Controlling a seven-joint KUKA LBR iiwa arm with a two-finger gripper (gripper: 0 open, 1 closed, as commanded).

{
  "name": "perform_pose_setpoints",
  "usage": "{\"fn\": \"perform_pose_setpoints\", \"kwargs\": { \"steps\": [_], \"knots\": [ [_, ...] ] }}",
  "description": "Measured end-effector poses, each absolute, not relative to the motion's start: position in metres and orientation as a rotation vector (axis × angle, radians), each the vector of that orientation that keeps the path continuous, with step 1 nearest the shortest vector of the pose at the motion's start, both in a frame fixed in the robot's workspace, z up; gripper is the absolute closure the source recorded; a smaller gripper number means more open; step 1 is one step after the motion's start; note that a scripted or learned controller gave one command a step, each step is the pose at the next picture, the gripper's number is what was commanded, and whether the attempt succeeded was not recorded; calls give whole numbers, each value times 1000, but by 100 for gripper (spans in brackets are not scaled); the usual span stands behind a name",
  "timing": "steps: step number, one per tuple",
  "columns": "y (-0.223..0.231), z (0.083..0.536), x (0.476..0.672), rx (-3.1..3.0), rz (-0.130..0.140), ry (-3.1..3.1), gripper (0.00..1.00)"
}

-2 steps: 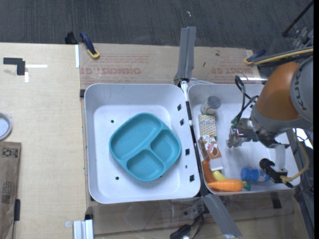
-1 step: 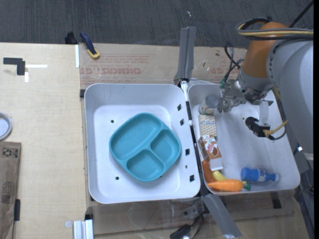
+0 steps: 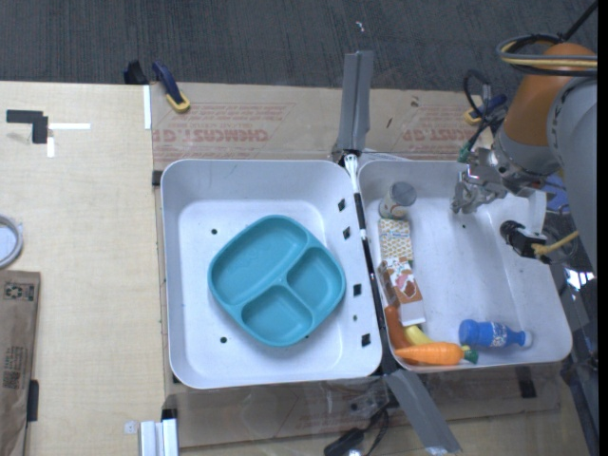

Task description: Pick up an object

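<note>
- Camera view: two white bins sit side by side on the worktop. The left bin holds a blue divided plate, lying flat near its middle.
- The right bin holds the loose things. A long flat box lies along its left wall, with a small grey cup just beyond its far end.
- At the near edge of that bin an orange carrot lies against the wall, with a yellow piece touching it and a blue bottle lying on its side just to the right.
- The arm reaches in from the right, and the gripper hangs over the far part of the right bin, near the grey cup but apart from it.
- The gripper is too small and dark against the bin to make out; whether it is spread or closed I cannot tell. Nothing shows between its tips.
- Judging from this, the task is at an early stage: every object lies in a bin and none is lifted. The descent, the grasp and the lift are all left to do.
- The cup looks the nearest candidate, though which object the arm is aiming for is not clear.
</note>
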State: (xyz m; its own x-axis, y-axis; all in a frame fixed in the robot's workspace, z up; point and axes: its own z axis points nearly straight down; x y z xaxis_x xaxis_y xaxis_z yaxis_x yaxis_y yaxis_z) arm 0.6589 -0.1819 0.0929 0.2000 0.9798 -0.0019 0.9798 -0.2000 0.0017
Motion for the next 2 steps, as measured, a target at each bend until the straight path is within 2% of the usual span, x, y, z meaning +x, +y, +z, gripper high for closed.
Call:
{"fn": "perform_pose_setpoints", "kwargs": {
  "steps": [1,2],
  "knots": [
    [-181,103,660,2425,-3,1990,100],
    [-183,215,660,2483,1,1919,100]
  ]
}}
